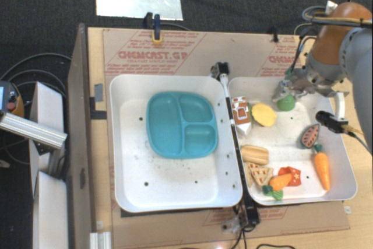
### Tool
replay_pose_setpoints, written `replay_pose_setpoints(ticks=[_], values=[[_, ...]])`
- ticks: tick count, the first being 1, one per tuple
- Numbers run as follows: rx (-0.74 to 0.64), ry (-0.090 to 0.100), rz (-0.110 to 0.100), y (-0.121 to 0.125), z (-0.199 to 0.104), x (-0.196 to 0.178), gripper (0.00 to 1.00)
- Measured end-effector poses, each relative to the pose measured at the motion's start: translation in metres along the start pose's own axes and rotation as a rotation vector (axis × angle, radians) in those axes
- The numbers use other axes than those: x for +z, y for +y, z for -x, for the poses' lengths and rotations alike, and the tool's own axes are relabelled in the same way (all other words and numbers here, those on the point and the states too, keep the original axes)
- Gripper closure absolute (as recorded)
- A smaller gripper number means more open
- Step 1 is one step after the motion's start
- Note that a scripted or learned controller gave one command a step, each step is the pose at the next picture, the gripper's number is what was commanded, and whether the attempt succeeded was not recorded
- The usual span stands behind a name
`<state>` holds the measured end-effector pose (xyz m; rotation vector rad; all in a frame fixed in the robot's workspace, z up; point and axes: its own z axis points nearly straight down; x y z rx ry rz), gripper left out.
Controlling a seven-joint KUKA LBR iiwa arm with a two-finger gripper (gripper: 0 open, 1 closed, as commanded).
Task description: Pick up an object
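Nearest the lens: a red-and-orange toy food cluster (284, 178) and a long orange plastic carrot (322, 169) at the front of the right shallow white bin (344, 189). Farther back, a small round green toy (285, 103) directly beneath the two-finger gripper (286, 90), touching or nearly so. Cannot tell the tool's state. Likely failure: slipping off the round green surface, or nudging it toward the neighbouring yellow lemon-shaped piece (264, 115).
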<state>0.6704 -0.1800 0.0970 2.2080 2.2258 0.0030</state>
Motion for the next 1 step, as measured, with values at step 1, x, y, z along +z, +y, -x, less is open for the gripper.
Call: replay_pose_setpoints(ticks=[1], values=[[-0.004,0.006,0.005,-0.0345,-0.0853,-0.1049,1.00]])
